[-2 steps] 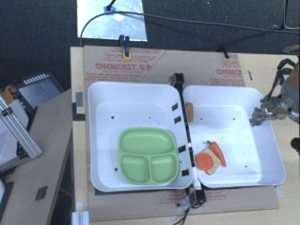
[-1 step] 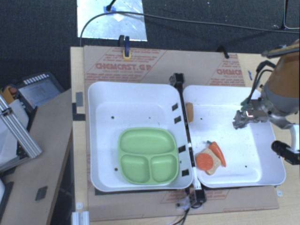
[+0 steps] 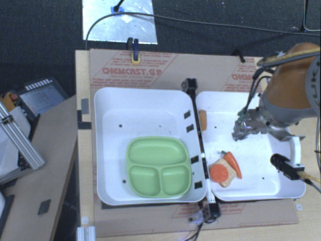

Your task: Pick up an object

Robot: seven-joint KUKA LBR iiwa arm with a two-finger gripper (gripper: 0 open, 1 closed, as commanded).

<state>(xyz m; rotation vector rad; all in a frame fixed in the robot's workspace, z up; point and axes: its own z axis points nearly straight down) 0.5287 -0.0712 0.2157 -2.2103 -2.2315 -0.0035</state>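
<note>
Orange carrot (image 3: 232,163) and tomato (image 3: 218,172) sit low in the right bin (image 3: 261,185); claw (image 3: 242,130) hovers above them, can't tell its state. Approach step, I'd guess: next it drops onto one

Bright even overhead light, glare on the foil sheet (image 3: 119,14), soft shadows, mildly grainy focus

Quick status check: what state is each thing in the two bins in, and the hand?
Green divided plate: flat, upright, in the left bin.
Carrot: lying in the right bin, leaning on the tomato.
Tomato: resting beside the carrot, touching it.
Tan piece: lying against the right bin's left wall.
Hand: above the right bin, holding nothing visible.
</note>
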